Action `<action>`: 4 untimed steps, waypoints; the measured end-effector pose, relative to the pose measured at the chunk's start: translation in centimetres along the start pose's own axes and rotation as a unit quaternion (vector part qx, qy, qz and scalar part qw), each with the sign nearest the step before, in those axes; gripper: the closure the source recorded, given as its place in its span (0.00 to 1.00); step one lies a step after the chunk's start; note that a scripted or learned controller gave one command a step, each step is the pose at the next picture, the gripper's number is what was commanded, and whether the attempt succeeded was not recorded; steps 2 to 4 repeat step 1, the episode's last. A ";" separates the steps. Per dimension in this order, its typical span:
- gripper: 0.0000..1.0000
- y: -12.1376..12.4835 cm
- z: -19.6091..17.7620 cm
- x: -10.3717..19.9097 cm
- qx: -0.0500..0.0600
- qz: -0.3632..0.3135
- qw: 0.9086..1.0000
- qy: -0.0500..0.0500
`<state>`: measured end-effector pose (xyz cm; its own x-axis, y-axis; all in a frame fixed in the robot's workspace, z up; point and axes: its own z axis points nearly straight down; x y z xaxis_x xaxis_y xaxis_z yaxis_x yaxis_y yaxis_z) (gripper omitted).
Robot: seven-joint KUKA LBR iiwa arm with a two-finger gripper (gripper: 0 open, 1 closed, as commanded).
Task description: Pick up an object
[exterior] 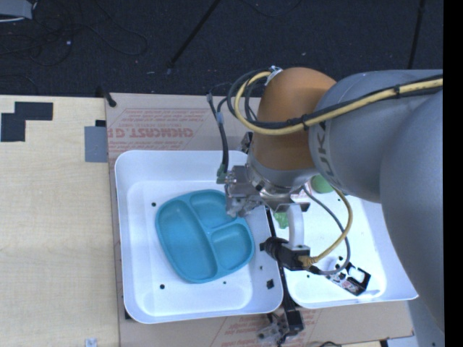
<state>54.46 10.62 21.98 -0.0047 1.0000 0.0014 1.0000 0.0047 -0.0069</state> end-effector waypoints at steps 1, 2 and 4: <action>0.00 0.1 0.0 -0.2 -0.001 0.002 1.000 -0.001; 0.00 0.1 0.0 -0.2 -0.001 0.002 1.000 -0.001; 0.00 0.1 0.0 -0.2 -0.001 0.002 1.000 -0.001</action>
